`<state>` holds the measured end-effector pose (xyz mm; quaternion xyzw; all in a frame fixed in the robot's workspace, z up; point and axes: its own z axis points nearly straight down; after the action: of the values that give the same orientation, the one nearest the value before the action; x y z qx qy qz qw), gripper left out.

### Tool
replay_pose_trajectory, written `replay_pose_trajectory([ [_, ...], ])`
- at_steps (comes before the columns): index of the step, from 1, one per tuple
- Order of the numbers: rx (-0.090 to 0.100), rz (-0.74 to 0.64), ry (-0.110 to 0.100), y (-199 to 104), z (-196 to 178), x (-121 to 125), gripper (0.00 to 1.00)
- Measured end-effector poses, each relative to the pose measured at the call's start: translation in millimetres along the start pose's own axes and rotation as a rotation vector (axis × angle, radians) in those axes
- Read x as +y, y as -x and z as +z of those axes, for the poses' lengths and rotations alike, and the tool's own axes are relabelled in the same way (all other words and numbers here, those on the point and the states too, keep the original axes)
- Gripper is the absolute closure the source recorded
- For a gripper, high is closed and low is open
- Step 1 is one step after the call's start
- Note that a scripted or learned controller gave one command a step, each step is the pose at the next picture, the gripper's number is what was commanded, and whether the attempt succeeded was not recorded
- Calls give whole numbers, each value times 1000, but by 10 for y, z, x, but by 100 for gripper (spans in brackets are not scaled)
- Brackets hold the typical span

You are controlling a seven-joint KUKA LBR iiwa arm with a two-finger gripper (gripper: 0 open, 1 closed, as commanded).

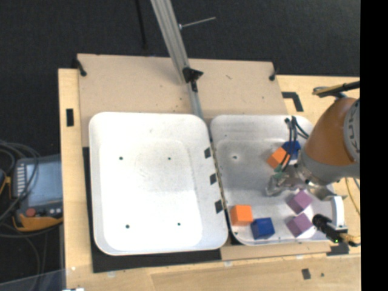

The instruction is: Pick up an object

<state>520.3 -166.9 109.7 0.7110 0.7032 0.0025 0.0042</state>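
Orange block (278,157), tilted, at right centre of the frame, inside the right bin (242,138), just beside a small blue piece (292,148) on its upper right. Gripper (280,182) just below that block, low over the bin floor, reaching in from the frame's right under the grey arm with its orange band (330,135). Hard to tell from this blurred patch whether the fingers are spread or pressed together; nothing plainly pinched between them. Lower in the same bin: 1 more orange cube (242,214) near the bottom left corner, 1 blue cube (262,228) just right of it, and 2 purple cubes (299,201) (299,224) stacked one above the other in the frame toward the lower right. Left bin (148,180) filling the frame's centre left, touching the right bin along the middle edge.
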Motion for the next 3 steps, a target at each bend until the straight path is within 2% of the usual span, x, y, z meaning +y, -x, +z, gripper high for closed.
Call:
replay_pose_trajectory([
  [3, 0, -16, -2, -18, -1528, 101, 100],
])
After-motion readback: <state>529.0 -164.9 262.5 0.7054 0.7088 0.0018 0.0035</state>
